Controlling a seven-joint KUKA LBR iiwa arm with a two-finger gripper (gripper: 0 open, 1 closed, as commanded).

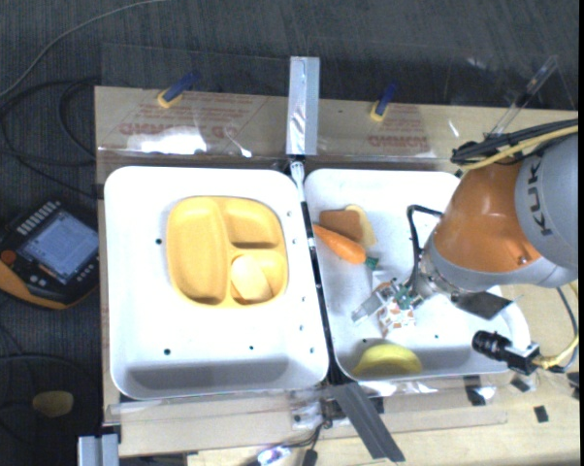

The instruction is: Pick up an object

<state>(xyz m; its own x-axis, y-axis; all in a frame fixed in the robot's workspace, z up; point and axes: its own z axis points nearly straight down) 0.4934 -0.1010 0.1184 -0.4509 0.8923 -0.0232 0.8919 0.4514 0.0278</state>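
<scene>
Nearest the camera stands the grey arm (525,221), with its orange band, reaching in from the right over the right bin (438,184). At its lower end the gripper (394,304) is lowered into the middle of that bin; whether its fingers are parted or closed cannot be told, since the metal parts there are small and cluttered. No object is seen between them, so nothing can be said to be held.

Three candidate objects for the task lie in the right bin. A yellow, banana-like object (387,360) rests against the near wall, just below the gripper. An orange carrot (339,248) with a green tip lies aslant near the bin's left wall, and a tan, bread-like piece (345,221) is touching it on the far side. The carrot and the bread-like piece are apart from the gripper, toward the far-left corner. It is judged that the gripper has been set low in open floor between these objects, probably as a grasp attempt that a program has aimed; which object is meant cannot be told.

The left bin (127,280) carries a yellow divided tray (224,249) near its centre, presumably as another pickable object; it lies well apart from the arm.

Outward from the bins, two clips (178,88) are seen fastening a clear sheet at the bench's far edge, and a handheld control pendant (45,250) lies on the floor to the left.
</scene>
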